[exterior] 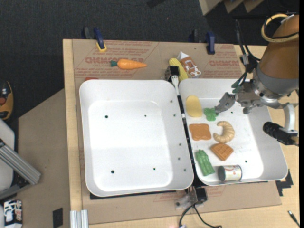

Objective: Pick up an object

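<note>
The small green piece (210, 113) is lying on the floor of the right bin (266, 172), right at the tip of the tool (223, 104), which is hanging low over the bin with its two dark fingers spread open and nothing sitting between them. Judging from this, the pick is not yet done: the tool is poised beside a candidate but is gripping nothing, so closing on an object and lifting it clear are both left to do. Just beyond the tool, toward the divider between the bins, a pale yellow piece (193, 106) is resting. Nearer the camera than the tool, a toast-like brown slab (200, 131) and a croissant (224, 131) are lying side by side, with a waffle-like square (222, 151) below them, then a long green vegetable (204, 162) and a small can (230, 173) on its side near the bin's front rim. Far to the tool's other side, the left bin (90, 127) is showing only its white floor. Both bins are sitting on a cardboard-covered tabletop (71, 80), where a toy carrot (129, 64) and a few small packets (183, 68) are lying behind the bins, well away from the tool. Blue clamps (99, 41) are pinning the cardboard's far edge, and dark carpet (47, 13) is surrounding everything.
</note>
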